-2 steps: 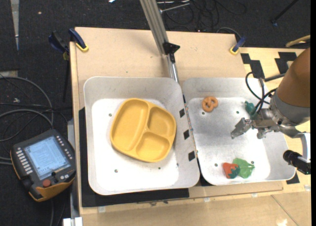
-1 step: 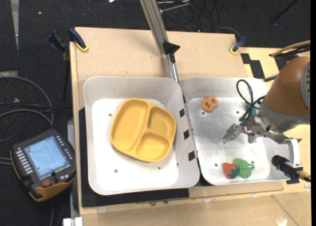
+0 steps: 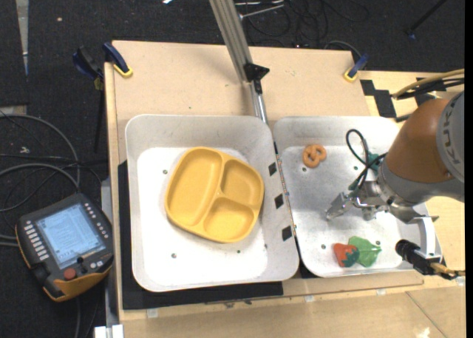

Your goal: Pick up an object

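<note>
The arm (image 3: pixel 432 159) is bulky and rounded, with a broad orange band over its upper part and a smooth grey shell beneath it. Part of a dark letter marking shows on the grey casing near the edge. A black cable (image 3: pixel 360 153) loops out from the wrist side. The pincer (image 3: pixel 334 212) is bare silvery metal, a cluster of small angular brackets and thin fingers. A white and black fitting (image 3: pixel 418 244) sits below the wrist.
</note>
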Motion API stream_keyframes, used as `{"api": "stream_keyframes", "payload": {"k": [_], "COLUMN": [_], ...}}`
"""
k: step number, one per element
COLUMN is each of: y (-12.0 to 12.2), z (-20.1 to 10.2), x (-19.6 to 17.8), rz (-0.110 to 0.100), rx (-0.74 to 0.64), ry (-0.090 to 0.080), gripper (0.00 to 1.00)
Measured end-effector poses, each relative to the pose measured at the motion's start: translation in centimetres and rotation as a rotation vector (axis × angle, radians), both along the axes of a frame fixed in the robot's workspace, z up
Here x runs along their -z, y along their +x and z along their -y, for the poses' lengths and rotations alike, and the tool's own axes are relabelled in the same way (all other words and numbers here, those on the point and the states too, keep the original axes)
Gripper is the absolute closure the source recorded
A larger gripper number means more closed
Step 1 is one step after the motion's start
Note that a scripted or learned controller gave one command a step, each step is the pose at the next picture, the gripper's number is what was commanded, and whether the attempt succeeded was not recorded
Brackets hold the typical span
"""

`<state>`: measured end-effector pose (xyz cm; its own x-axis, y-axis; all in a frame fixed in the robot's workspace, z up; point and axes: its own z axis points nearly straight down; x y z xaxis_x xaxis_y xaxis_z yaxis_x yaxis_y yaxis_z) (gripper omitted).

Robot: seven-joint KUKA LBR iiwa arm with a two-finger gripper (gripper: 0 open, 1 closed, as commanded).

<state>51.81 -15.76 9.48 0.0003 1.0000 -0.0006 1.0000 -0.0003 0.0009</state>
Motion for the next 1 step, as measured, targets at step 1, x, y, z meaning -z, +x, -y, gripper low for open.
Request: {"api": "stream_keyframes", "payload": {"k": [1], "y": [0.09], "z": [-0.01], "x": [-1.16], "rz": [0.003], "rx": [-0.001], "ry": [0.0], "gripper": [1.0]}}
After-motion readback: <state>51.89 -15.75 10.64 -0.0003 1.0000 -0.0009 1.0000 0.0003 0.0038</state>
